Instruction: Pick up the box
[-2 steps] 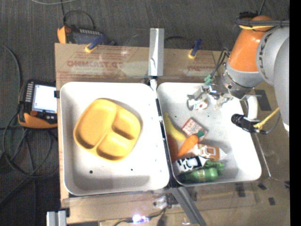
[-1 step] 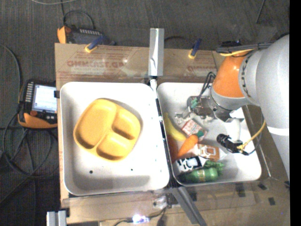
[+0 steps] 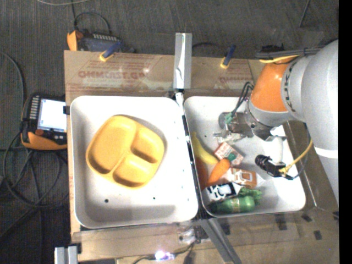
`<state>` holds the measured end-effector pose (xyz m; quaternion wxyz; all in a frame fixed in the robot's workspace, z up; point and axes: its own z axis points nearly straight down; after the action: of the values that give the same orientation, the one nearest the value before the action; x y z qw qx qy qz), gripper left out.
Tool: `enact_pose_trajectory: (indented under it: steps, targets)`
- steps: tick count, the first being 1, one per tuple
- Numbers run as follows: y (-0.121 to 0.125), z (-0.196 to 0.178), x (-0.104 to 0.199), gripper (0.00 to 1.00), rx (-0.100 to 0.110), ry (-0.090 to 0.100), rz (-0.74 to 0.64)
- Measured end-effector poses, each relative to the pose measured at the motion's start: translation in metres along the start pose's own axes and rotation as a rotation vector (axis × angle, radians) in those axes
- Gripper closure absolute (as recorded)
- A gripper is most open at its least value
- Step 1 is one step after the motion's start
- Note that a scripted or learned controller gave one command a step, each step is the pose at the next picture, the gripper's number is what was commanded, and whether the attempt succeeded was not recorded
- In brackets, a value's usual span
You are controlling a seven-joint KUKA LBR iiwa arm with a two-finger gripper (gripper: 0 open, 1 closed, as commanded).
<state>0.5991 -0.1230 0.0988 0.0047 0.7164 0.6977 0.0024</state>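
Note:
In the right bin [image 3: 294,199], a small brown and white box [image 3: 227,150] lies tilted near the middle. A second small orange and white box [image 3: 244,176] rests lower down, beside the carrot [image 3: 218,171]. My gripper [image 3: 226,126] hangs over the upper middle of the right bin, just above the brown and white box and close to it. Nothing can be seen held in it. The grey arm with its orange band [image 3: 272,92] comes in from the right.
A yellow banana [image 3: 202,152] lies along the right bin's left wall. A green bottle [image 3: 237,204] and a black and white packet [image 3: 221,191] sit at its front. The left bin [image 3: 82,202] holds a yellow divided tray [image 3: 126,150].

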Motion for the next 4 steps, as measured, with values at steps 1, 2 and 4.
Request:
enact_pose_trajectory:
  steps: [1,2,4]
  targets:
    - [0.0,0.0,0.0,0.0,0.0,0.0,0.0]
    - [0.054,0.01,-0.029,0.0,0.003,0.0,0.102]
    - [0.051,0.01,-0.035,0.0,0.001,-0.002,0.172]
